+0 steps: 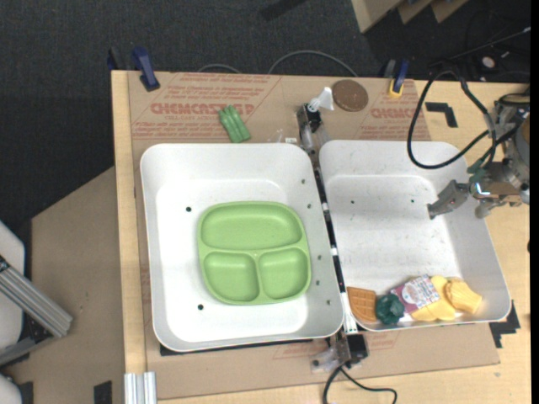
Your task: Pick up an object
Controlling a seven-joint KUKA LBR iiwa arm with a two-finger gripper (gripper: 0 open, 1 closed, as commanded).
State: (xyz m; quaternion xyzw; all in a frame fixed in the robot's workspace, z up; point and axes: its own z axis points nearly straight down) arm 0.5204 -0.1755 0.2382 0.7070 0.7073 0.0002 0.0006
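**Gripper over right bin's far-right rim, holding nothing visible**

Gripper (461,199) sits at the right edge of the camera view, above the right-hand rim of the right bin (379,162). One grey finger (446,199) points left and slightly down over the bin floor; a second finger appears behind it, and whether the pair stands wide or narrow cannot be told. No object is seen between them. The arm enters from the right with black cables (438,116) looping up from the wrist area toward the top of the view.

Task objects lie in the near corner of the right bin, well apart from the gripper: a tan waffle-like piece (361,303), a dark green item (389,310) just beside it, a pink-and-white packet (418,292), and yellow pieces (459,297) against the rim.

The left bin (168,225) holds a green divided plate (253,252) with three compartments, lying flat at its centre.

Both bins rest on a brown cardboard sheet (202,108) printed with red lettering, laid on a wooden bench (76,251). On the cardboard behind the bins: a small green object (235,124), a brown disc (349,96), blue clamps (146,67) at the far edge. Dark carpet (168,15) lies beyond.
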